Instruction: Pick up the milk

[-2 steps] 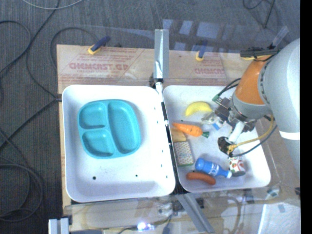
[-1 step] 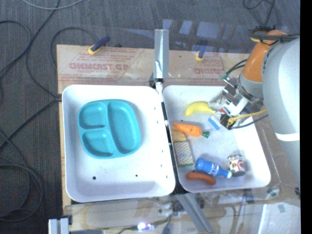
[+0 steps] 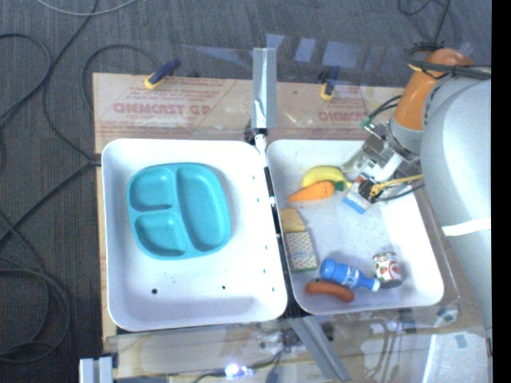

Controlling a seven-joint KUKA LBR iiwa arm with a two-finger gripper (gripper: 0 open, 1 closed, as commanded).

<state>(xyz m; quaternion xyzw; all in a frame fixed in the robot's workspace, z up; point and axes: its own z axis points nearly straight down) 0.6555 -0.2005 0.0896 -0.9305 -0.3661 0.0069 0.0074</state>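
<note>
Hand (image 3: pixel 366 174) hangs just beside the milk (image 3: pixel 356 203).

Robotics lab: loose cables (image 3: pixel 60 8) on grey carpet (image 3: pixel 200 14) upper left, yellow clamps (image 3: pixel 162 73) pinning board (image 3: pixel 200 106), robot arm (image 3: pixel 459 158) at right.

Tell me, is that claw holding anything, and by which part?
Cannot be told. The gripper sits in the right bin just above a small blue-and-white carton, but no clear hold shows.
</note>
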